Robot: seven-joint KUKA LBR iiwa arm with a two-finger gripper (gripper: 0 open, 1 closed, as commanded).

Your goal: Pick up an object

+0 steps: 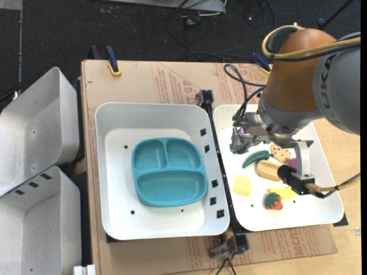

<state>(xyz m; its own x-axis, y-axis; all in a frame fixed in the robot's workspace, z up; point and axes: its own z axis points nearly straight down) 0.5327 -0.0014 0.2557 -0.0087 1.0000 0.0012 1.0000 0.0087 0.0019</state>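
The right bin [321,213] holds several toy foods. A green pod [256,158] lies beside a beige roll [268,171], with a spotted cracker [280,152] just behind them. A yellow block [242,185] sits nearer the bin's left wall, and a red strawberry [274,201] lies toward the front. My gripper [237,146] hangs low over the left part of this bin, just left of the green pod and behind the yellow block. Nothing shows in its grasp.
The left bin [109,153] holds a teal divided plate [169,172]. A purple piece [293,164] and a small yellow piece [287,192] lie near the roll. The arm's bulk covers the right bin's back. Two empty-looking white tubs [40,125] stand off the bench's left.
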